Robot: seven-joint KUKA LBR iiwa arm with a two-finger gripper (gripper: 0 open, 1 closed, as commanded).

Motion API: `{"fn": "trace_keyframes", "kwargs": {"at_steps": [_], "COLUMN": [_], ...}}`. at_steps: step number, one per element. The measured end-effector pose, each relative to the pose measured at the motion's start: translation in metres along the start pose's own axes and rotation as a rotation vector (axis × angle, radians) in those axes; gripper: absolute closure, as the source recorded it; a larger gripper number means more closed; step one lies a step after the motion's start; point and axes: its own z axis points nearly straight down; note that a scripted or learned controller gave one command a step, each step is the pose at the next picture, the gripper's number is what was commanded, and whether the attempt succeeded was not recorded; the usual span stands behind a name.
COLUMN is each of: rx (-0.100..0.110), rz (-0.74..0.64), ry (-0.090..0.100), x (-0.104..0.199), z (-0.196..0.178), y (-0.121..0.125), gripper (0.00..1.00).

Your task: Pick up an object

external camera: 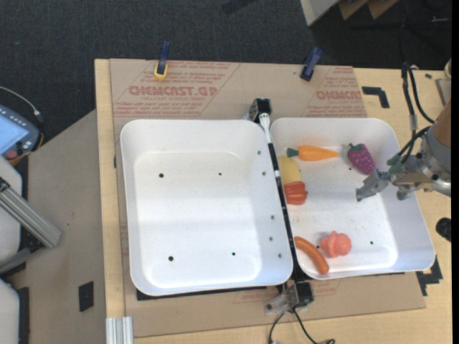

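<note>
Your tool (376,185) hangs over bare floor of the right bin (387,256), nothing visibly gripped, finger spread unclear; closing here misses the purple grapes (361,158) just beside it

I'm looking at a robotics lab bench: a cardboard sheet (237,84) printed "CHEMCAST" is held down by clamps (162,61), two white bins (136,192) sit on it, cables (412,99) trail nearby, and dark carpet (107,13) lies beyond.
</note>
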Motion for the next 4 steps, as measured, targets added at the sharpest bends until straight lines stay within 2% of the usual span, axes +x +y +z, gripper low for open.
{"fn": "trace_keyframes", "kwargs": {"at_steps": [1,2,3,4], "rx": [0.006,0.009,-0.002,-0.017], "rz": [-0.002,-0.003,0.001,-0.002], "ry": [0.004,0.004,-0.001,-0.005], "x": [0.032,0.066,0.064,0.048], "z": [0.029,0.095,0.081,-0.032], "y": [-0.022,-0.022,-0.020,0.040], "gripper": [0.00,0.00,1.00,1.00]}}
